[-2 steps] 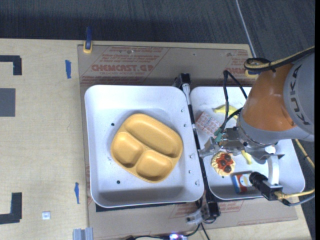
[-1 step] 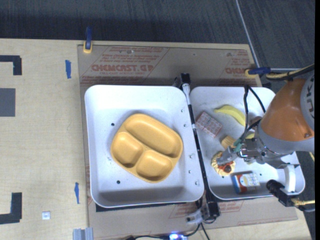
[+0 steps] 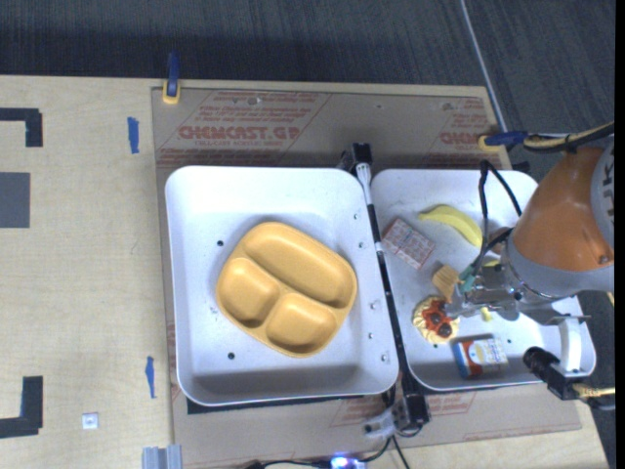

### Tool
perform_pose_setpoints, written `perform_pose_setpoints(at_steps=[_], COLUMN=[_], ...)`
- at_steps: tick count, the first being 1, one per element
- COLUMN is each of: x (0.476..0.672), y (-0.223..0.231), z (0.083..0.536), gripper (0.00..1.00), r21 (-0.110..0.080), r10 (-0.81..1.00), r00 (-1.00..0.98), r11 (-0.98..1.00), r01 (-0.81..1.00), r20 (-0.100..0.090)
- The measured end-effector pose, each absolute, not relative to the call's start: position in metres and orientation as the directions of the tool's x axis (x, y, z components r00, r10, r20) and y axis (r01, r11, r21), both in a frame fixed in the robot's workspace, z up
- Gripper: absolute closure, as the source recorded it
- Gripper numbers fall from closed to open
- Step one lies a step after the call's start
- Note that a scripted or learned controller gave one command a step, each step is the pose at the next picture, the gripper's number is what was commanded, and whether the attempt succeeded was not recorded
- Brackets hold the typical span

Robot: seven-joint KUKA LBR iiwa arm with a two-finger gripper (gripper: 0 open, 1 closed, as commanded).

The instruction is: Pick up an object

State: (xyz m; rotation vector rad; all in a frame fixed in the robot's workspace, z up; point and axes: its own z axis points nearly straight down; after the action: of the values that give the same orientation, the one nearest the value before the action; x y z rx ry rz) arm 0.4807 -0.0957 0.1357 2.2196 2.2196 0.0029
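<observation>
Left bin [image 3: 195, 203]: glossy yellow three-compartment tray [image 3: 285, 287] | tool [image 3: 467, 299]: over right bin [image 3: 420, 360]

Tray [image 3: 285, 286] in left bin [image 3: 190, 262]; banana [image 3: 452, 223] in right.

A light wooden bench top [image 3: 78, 291] is covered in part by a brown printed cardboard sheet [image 3: 293, 125], on which two shallow white plastic bins are set side by side. Strips of blue tape [image 3: 133, 135] and black square markings [image 3: 23, 127] are seen on the wood, and a yellow and blue clamp [image 3: 172, 78] is fixed at the cardboard's far left corner.
</observation>
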Motion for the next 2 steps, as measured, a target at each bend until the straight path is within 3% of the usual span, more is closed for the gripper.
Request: perform_pose_setpoints(at_steps=[1, 2], x=[0.4804, 0.4803], y=[-0.0126, -0.0129], z=[0.1849, 0.1849], gripper=[1.0, 0.0], r21=[0.002, 0.002], r10=[1.0, 1.0], r00=[-0.001, -0.001], r11=[0.001, 0.001], r01=[1.0, 1.0], r20=[0.0, 0.0])
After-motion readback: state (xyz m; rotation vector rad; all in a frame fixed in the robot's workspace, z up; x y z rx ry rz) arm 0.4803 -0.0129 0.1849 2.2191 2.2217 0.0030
